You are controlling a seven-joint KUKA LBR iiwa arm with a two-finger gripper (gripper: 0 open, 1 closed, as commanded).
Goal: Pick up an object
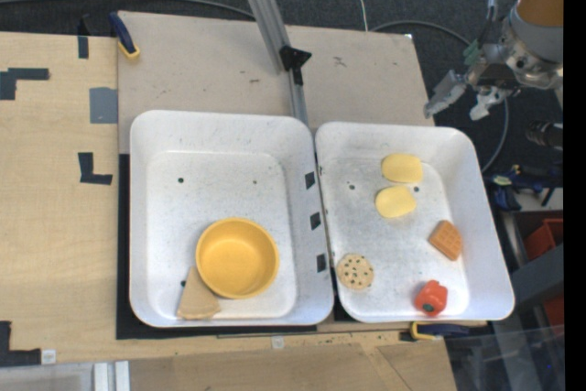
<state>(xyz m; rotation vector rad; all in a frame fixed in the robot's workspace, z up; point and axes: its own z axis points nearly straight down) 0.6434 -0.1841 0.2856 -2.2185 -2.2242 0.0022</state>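
Hand [464,96] open, hovering beyond the right bin's [476,162] far corner.

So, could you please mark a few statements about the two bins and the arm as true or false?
1. The yellow bowl sits in the left bin. True.
2. The cookie lies in the left bin. False: it is in the right bin.
3. The gripper is above the bench, outside the bins. True.
4. The red object sits inside the bowl. False: it lies near the right bin's front edge.
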